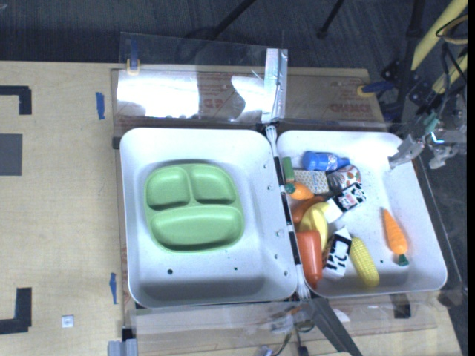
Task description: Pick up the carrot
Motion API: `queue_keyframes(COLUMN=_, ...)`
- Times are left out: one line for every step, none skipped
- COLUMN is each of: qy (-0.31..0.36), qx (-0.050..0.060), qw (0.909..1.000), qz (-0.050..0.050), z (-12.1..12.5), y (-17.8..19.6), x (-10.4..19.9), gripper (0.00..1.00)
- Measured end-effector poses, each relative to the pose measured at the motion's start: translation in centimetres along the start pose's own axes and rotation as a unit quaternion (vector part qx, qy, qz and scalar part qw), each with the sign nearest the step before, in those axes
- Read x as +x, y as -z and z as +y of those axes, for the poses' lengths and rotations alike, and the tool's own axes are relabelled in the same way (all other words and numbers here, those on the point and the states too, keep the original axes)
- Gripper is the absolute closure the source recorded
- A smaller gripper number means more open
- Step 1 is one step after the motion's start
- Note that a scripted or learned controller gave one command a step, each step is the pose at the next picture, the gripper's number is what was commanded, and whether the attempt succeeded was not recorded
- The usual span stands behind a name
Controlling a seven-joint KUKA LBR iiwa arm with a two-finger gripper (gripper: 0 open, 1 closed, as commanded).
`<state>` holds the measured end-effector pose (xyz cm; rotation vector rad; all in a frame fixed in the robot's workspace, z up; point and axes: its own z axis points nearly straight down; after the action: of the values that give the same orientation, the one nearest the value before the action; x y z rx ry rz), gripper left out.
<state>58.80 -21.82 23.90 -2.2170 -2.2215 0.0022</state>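
Note:
The carrot (394, 233) is orange with a small green stub at its near end. It lies alone on the white floor at the right side of the right bin (423, 199), pointing roughly front to back. My gripper (413, 147) hangs over the bin's far right corner, well behind the carrot and apart from it. It is small and partly lost in the clutter at the view's edge.
Piled along the right bin's left side are a blue bottle (323, 160), two black-and-white cartons (349, 192), a banana (315, 217), a red pepper (310, 254) and a corn cob (364, 262). The left bin (137, 169) holds a green divided plate (194, 205).

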Motion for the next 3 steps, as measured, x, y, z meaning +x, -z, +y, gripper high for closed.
queue_keyframes(qy=-0.102, qx=-0.008, qw=0.9947, qz=0.0, z=-0.8, y=-9.2, x=-0.1, gripper=0.0)
queue_keyframes(qy=-0.116, qx=-0.019, qw=0.993, qz=-0.002, z=-1.3, y=-9.7, x=0.1, gripper=0.0)
queue_keyframes(qy=-0.087, qx=-0.026, qw=0.9959, qz=-0.005, z=-2.0, y=-9.9, x=0.2, gripper=0.0)
